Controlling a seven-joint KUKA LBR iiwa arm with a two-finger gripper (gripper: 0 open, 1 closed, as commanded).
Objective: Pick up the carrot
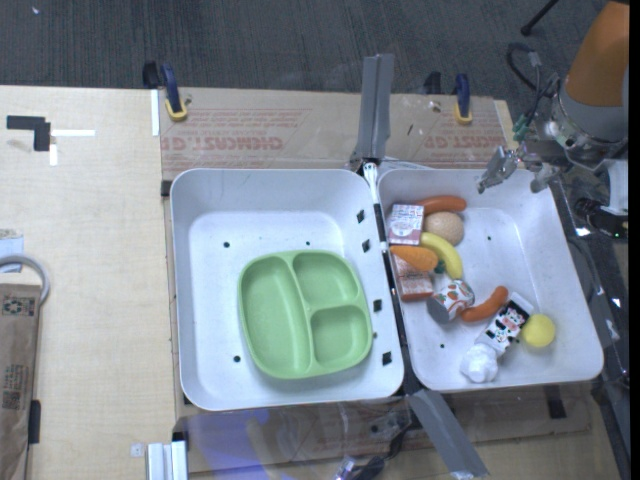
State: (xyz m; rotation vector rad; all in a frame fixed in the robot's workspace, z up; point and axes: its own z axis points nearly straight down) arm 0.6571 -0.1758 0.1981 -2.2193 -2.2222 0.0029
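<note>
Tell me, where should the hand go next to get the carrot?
Probably leftward and down across the right bin. The hand hangs above that bin's top edge, apart from the carrot, which lies near the bin's left wall, touching a banana and cartons.

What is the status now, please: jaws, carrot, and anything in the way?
Gripper above right bin's far rim, holding nothing. Carrot lies at bin's left side, untouched. Banana and food box crowd against it.

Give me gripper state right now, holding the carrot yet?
Gripper: cannot be told whether open or closed; it sits above the right bin's far rim, holding nothing. The carrot lies in that bin beside the banana.
</note>
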